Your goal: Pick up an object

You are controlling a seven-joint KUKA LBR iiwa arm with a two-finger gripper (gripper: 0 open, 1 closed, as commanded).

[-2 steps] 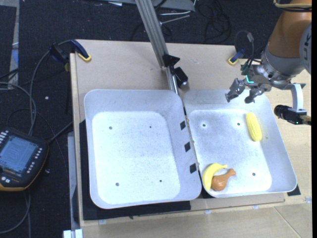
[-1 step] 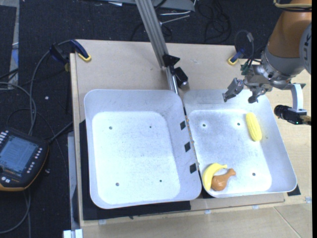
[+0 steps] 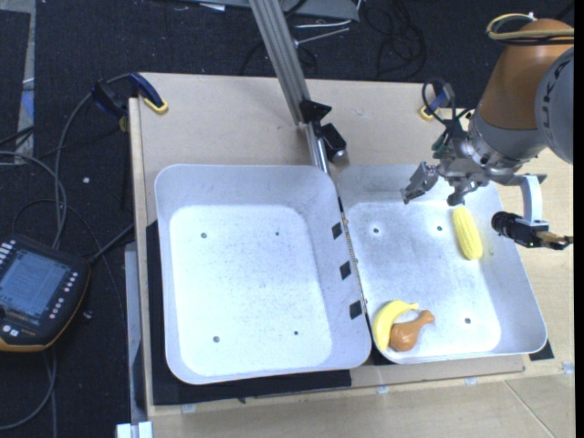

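A yellow corn cob (image 3: 468,232) lies in the right bin (image 3: 429,272) near its far right side. A yellow banana (image 3: 392,317) and a brown drumstick-shaped toy (image 3: 410,329) rest together at the bin's near edge. My gripper (image 3: 440,188) hangs over the far part of the right bin, just left of and above the corn cob. Its fingers (image 3: 420,182) stand apart with nothing between them.
The left bin (image 3: 242,272) sits beside the right one, sharing a middle rim. A slanted metal pole (image 3: 287,67) rises from behind the bins. Clamps sit at the bench's far corners. A teach pendant (image 3: 32,290) lies off the bench at left.
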